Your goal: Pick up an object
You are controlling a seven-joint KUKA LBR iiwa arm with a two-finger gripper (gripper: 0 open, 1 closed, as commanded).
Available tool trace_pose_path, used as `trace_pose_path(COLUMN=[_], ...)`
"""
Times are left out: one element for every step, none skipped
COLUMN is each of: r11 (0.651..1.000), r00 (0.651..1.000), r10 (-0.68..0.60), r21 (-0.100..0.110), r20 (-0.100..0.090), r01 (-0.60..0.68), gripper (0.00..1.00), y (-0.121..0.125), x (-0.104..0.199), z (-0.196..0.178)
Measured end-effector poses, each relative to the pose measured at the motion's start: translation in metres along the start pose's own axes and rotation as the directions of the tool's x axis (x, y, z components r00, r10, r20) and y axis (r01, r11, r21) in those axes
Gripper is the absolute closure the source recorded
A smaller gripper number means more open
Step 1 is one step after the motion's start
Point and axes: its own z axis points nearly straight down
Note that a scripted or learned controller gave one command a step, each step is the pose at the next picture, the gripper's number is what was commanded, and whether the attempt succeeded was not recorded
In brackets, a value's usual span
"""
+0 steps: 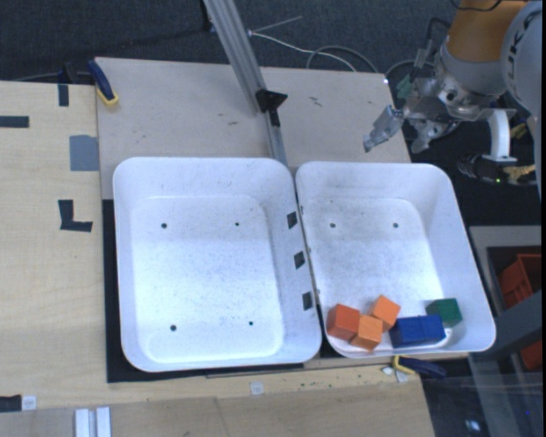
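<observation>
Several small blocks lie along the front wall of the right bin (437,208): three orange blocks (345,320), (386,309), (369,332), a blue block (417,330) and a green block (446,311). My gripper (403,136) hangs high over the bench just behind the right bin's back rim, far from the blocks. Its two fingers (380,137) are spread apart and open, with nothing between them.
The left bin (127,244) sits beside the right one, the two rims touching. A slanted metal pole (241,48) rises behind the bins with a black clamp. Cables lie at the back right of the bench.
</observation>
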Motion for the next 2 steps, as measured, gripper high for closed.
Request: trace_pose_path(r11=[1.0,1.0], r00=[1.0,1.0], r10=[-0.002,0.001], r21=[0.0,0.007], r20=[0.001,-0.001], r01=[0.002,-0.001], gripper=[1.0,1.0], y=[0.0,-0.002], x=[0.001,-0.004], z=[-0.01,0.088])
